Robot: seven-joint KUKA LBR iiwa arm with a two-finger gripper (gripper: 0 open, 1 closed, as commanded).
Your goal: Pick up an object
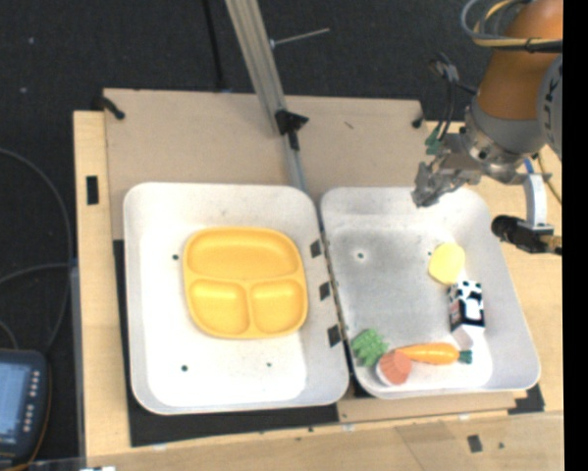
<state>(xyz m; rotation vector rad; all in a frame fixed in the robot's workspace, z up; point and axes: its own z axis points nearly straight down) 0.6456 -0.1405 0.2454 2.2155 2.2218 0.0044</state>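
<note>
White plastic fills most of what we see: two shallow bins sit side by side on a pale wooden bench [205, 135], viewed from above at a slant. The left bin [151, 292] holds a yellow divided tray [244, 281] with three compartments, lying flat near the bin's middle.

The right bin [392, 263] holds the small objects. A pale yellow round piece [448, 262] lies toward the right side. Just below it we see a small black-and-white carton [467, 304], close to the round piece. Along the bin's near edge lies an orange toy carrot [429, 354], stretched left to right, with a red-pink round piece [396, 368] touching its left end and a green leafy piece [369, 344] just beside that, in the near left corner.

The grey arm with its orange band [517, 62] reaches in from the right. Its gripper [430, 189] hangs over the far right corner of the right bin, well apart from all the objects. We cannot tell how its jaws stand at this size, and we see nothing between them.

A grey metal post [259, 52] rises at a slant from behind the bins. A dark screen [9, 395] sits at the lower left, off the bench.
</note>
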